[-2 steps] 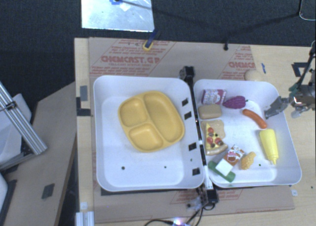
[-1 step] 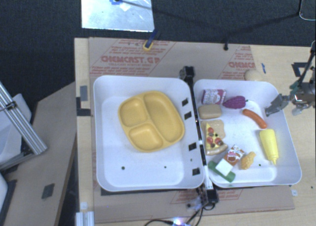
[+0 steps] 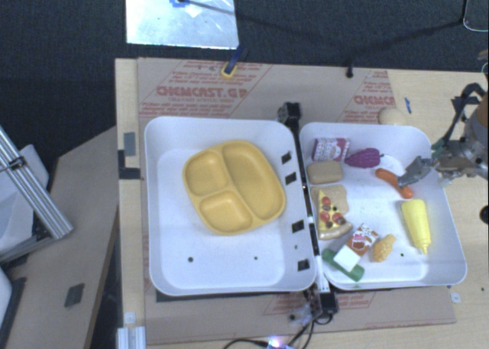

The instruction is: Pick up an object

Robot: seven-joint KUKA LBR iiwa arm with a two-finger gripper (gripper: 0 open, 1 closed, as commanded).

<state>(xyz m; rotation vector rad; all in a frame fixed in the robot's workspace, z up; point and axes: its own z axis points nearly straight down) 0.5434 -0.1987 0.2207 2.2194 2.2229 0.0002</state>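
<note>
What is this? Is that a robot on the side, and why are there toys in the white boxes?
Yes, that is a robot arm. It reaches in from the right, and the grey metal piece at its end is its gripper, the part it picks things up with. The picture comes from a camera fixed above the bench, looking down at a slant.

On the bench sit two shallow white bins. The left bin has a yellow plate with three sections. The right bin has play food: a pizza slice, a purple eggplant, an orange carrot, a yellow bottle, a little corn cob and some more.

The robot's job is to pick up one thing. The gripper is above the carrot, and I cannot see anything held in it.
</note>
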